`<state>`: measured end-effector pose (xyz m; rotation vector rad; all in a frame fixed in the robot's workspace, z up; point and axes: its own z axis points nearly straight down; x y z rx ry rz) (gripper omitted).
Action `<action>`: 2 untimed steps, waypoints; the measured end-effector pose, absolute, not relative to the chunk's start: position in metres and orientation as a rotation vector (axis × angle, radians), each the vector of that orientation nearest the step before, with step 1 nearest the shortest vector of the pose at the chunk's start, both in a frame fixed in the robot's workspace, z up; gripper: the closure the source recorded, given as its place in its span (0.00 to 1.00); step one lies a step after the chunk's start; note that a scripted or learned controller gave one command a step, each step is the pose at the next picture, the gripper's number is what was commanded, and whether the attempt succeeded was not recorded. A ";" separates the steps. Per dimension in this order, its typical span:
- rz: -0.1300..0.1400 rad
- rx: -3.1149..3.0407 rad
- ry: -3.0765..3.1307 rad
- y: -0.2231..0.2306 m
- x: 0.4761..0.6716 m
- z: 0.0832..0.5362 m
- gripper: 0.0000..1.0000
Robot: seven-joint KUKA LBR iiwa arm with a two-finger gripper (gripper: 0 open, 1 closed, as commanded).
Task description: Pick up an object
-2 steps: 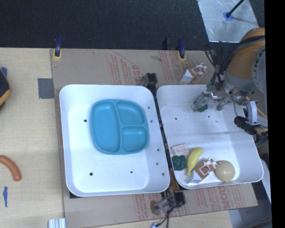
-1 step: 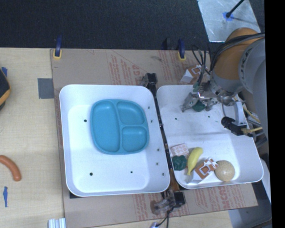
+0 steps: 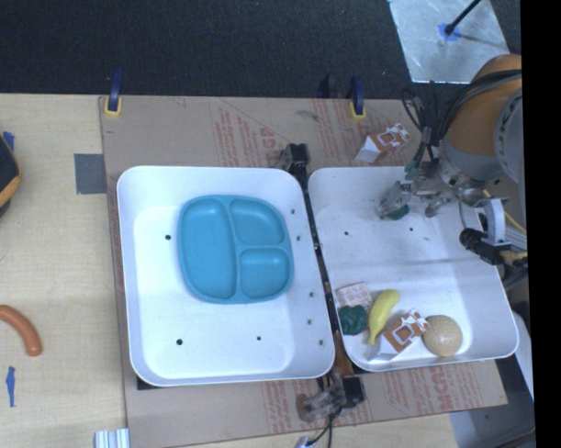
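Observation:
My gripper point(image 3: 410, 205) hangs over the far part of the right bin point(image 3: 419, 250), just above its bare white floor. Its fingers stand open with nothing between them. The loose objects lie at the bin's near edge, well short of the gripper: a yellow banana point(image 3: 383, 313), a dark green piece point(image 3: 353, 320), a small pale packet point(image 3: 354, 294), an orange-and-white snack packet point(image 3: 406, 332) and a round beige bread roll point(image 3: 441, 335).
The left bin point(image 3: 156, 333) holds a blue divided plate point(image 3: 235, 248). A second snack packet point(image 3: 384, 142) lies on the cardboard behind the right bin. A sausage point(image 3: 20, 330) rests on the bench at far left. The arm's cables cross the right bin's far right corner.

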<state>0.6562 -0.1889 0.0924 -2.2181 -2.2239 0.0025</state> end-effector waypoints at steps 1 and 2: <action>0.005 -2.213 -2.225 -0.153 0.656 0.092 0.00; 0.002 -2.218 -2.224 -0.195 0.656 0.092 0.00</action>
